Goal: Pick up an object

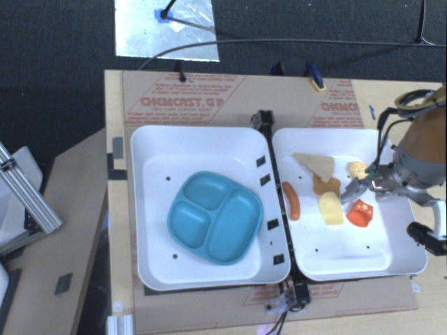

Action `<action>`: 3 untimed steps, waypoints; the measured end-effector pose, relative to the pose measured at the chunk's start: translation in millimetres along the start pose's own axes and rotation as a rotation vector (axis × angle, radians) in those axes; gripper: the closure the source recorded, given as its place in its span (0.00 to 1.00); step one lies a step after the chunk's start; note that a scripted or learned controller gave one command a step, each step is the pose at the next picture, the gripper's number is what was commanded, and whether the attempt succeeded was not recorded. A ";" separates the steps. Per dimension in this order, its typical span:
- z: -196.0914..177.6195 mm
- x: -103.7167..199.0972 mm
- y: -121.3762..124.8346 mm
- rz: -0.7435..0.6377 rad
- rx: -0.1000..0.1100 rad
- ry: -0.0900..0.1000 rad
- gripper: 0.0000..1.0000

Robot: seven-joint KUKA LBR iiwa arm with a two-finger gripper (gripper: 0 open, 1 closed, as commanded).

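The right bin (pixel 349 260) holds several toy food pieces. An orange-red sausage (pixel 290 199) lies by its left wall. A pale cheese wedge (pixel 316 165) sits at the back, with a brown piece (pixel 325 185) just in front of it. A yellow block (pixel 331 209) lies mid-bin, a red piece (pixel 360 214) to its right, and a small yellow piece (pixel 357 168) behind. My gripper (pixel 358 188) reaches in from the right, low over the bin. It sits just above the red piece, between the yellow block and the small yellow piece.
The left bin (pixel 157 159) holds a blue divided plate (pixel 215 216). A black clamp strip (pixel 269 176) runs between the two bins. The arm's grey body (pixel 422 155) and a cable loop overhang the right bin's right wall.
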State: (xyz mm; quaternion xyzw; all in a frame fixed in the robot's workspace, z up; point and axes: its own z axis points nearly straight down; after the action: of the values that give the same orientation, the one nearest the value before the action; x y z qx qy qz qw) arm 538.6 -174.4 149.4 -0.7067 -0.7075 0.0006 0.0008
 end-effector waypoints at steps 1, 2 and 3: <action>47.2 9.0 5.6 -0.003 -0.008 -0.003 0.00; 57.3 5.3 12.7 0.001 -0.026 -0.012 0.00; 50.3 9.7 10.1 0.000 -0.013 0.001 1.00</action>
State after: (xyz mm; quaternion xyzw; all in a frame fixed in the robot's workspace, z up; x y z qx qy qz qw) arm 548.6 -164.6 99.1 -0.7066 -0.7076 -0.0042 -0.0035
